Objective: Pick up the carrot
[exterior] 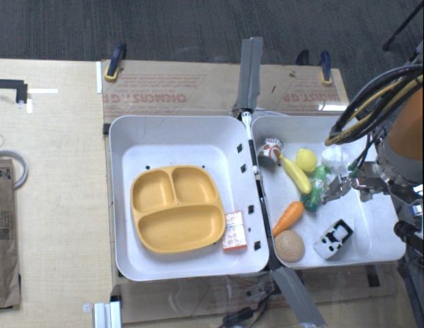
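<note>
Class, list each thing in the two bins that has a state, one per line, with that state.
carrot: lying free in the right bin, tip toward the divider
banana: lying flat
yellow plate: upright, compartments bare
small box: lying beside the plate
tool: low over the green item

Robotics lab: plywood bench [48, 183], clamped cardboard backing [198, 87] (blue clamps [116, 60]), two white bins [120, 203], grey carpet floor [198, 12].

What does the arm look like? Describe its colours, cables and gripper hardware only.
The arm enters from the right: an orange band with grey casing beside it. Black and yellowish cables loop in a bundle above it. The gripper is small, silvery metal hardware; finer detail is too blurred to tell.
</note>
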